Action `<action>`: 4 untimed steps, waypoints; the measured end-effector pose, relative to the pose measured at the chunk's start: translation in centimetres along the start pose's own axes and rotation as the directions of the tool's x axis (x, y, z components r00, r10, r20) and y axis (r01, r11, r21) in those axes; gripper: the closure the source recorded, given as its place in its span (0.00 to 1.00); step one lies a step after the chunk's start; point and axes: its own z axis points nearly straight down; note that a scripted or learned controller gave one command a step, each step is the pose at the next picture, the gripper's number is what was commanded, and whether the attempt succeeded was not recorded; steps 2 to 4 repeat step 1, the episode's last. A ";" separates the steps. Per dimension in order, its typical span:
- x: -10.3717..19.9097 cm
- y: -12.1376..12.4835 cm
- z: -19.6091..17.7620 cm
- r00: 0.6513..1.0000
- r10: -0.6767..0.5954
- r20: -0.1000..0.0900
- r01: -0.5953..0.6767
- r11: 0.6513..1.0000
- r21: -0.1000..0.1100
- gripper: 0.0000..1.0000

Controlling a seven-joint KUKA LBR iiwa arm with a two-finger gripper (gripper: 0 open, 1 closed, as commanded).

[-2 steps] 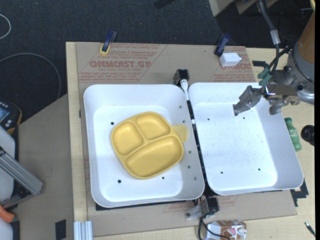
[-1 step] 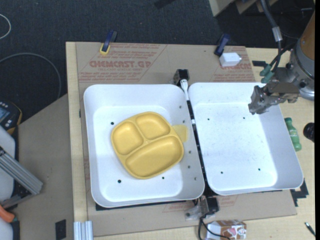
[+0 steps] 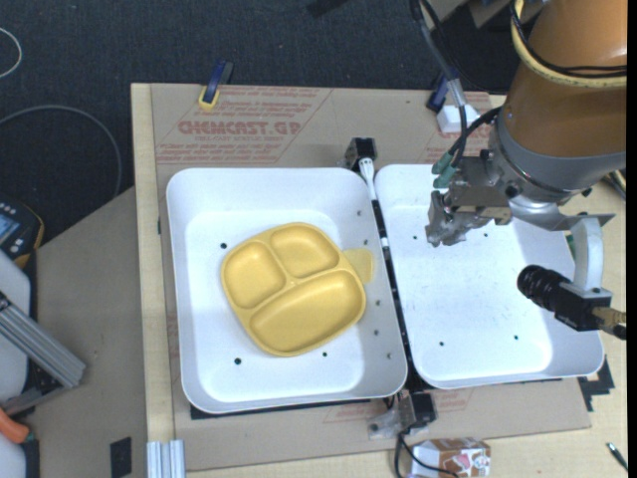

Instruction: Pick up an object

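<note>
The yellow divided plate [image 3: 292, 289] lies flat in the left bin [image 3: 189, 207], while the end effector [image 3: 450, 229] hovers over the right bin [image 3: 478, 366], well apart from it, holding nothing; how far it is open I cannot tell. A good pick likely means crossing to the left bin and closing on the plate's raised rim, not its flat middle.

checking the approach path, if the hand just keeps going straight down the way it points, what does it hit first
Most likely the bare floor of the right bin. The hand points down over its upper left part, though height is hard to judge from this angle.

arm [image 3: 572, 78]: orange band, grey wrist | black cables (thin) | end effector [image 3: 450, 222]: grey metal
</note>
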 end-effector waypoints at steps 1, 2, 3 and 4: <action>2.5 0.1 -5.3 1.000 0.004 0.000 -0.004 1.000 -0.013 1.00; 2.5 0.1 -5.3 1.000 0.004 0.000 -0.004 1.000 -0.013 1.00; 2.5 0.1 -5.3 1.000 0.004 0.000 -0.004 1.000 -0.013 1.00; 2.5 0.1 -5.3 1.000 0.004 0.000 -0.004 1.000 -0.013 1.00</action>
